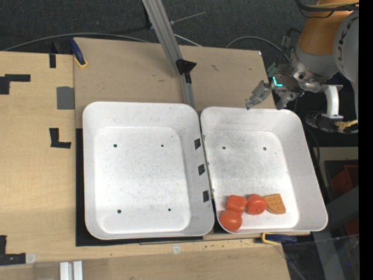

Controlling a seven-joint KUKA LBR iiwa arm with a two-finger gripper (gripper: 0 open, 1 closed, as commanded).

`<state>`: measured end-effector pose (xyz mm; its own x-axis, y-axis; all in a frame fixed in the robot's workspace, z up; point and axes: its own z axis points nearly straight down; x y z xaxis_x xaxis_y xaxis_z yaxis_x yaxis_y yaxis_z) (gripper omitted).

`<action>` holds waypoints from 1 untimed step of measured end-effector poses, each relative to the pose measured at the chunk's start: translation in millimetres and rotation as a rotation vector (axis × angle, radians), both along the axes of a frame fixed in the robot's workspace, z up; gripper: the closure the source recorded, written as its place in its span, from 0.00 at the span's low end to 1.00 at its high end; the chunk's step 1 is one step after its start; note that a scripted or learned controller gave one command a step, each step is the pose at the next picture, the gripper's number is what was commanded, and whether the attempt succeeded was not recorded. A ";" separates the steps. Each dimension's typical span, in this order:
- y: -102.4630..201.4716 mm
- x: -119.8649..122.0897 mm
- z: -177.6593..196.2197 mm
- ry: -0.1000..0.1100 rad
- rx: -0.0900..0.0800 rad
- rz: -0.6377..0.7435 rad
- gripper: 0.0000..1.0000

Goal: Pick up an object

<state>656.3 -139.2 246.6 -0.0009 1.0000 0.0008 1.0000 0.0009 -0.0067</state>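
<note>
Three red tomato-like pieces [240, 209] lie bunched in the near corner of the right bin [291, 121], with an orange cracker-like piece [275, 203] just to their right. My gripper [269, 97] hangs at the far edge of the right bin, above its back rim and well away from those objects. Its fingers [255, 95] stand spread apart, and nothing is between them.
The left bin [93, 156] sits beside the right one on the tan bench. A grey metal pole [166, 34] slants down from the top to the gap between the bins. Cables lie on the dark floor at the far right.
</note>
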 end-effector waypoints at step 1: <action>-0.1 0.9 3.4 -0.005 -0.002 0.002 0.00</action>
